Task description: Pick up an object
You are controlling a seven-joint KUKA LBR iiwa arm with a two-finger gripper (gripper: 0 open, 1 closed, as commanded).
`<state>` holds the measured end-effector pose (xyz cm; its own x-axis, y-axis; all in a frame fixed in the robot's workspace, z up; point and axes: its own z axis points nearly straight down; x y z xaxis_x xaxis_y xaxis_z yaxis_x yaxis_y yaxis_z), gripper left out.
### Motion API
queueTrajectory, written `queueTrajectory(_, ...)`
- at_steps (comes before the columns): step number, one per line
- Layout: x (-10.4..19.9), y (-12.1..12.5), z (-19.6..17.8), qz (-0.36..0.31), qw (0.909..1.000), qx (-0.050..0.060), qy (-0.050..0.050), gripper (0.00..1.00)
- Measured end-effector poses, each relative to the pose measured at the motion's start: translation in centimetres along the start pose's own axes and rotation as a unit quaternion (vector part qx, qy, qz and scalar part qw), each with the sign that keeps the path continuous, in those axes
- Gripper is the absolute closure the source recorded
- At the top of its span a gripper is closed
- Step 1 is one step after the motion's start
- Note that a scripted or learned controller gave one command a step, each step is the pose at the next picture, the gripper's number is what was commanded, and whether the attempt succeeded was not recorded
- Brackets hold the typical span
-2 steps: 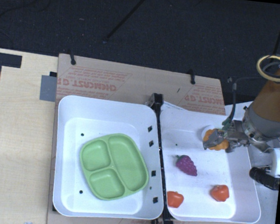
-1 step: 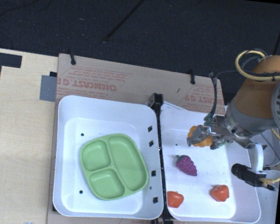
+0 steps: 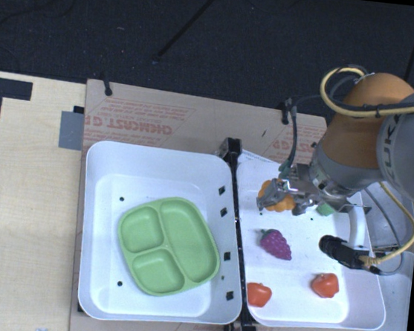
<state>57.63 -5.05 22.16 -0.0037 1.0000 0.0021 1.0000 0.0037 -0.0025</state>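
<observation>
Two white bins (image 3: pixel 107 186) sit side by side; in the right one, the gripper (image 3: pixel 286 195) pinches an orange toy (image 3: pixel 274 197), apparently mid-grasp, needing a straight lift next.

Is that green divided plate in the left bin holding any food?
Empty: the green plate lies flat in the left bin, all three compartments showing bare green.
</observation>
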Motion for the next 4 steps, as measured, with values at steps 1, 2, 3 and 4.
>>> queueTrajectory(1, 6.1, 0.8, 0.3, -0.001, 1.0000, 0.000, 0.000, 1.00)
queueTrajectory(2, 11.9, 2.4, -0.7, -0.001, 1.0000, 0.000, 0.000, 1.00)
queueTrajectory(3, 16.0, 3.7, -0.8, 0.000, 1.0000, 0.000, -0.001, 1.00)
queueTrajectory(4, 15.8, 3.6, -0.8, 0.000, 1.0000, 0.001, -0.001, 0.00)
